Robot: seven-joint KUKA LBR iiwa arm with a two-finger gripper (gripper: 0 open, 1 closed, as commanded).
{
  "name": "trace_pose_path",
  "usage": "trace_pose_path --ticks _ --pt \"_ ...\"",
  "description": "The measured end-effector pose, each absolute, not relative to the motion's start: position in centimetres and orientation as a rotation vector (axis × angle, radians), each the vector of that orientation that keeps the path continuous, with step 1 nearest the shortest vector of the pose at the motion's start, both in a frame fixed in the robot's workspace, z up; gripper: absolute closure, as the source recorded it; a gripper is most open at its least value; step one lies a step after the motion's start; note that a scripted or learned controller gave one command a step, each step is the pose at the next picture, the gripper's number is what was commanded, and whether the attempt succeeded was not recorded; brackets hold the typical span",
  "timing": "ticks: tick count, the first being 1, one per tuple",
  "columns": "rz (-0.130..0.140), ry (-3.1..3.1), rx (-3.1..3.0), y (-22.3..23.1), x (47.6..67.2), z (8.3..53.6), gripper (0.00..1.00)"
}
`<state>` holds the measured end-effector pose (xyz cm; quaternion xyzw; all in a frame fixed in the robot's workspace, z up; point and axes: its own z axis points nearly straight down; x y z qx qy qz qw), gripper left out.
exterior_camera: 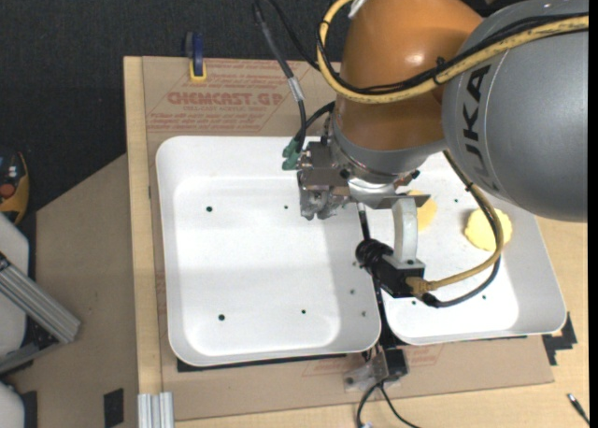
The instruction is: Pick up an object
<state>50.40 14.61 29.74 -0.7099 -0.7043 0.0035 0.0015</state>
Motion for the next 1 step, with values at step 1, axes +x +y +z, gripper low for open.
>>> trace_pose_path --ticks 1 --pt "0.002 -2.212 -2.232 6.75 48.81 32.23 1.0"
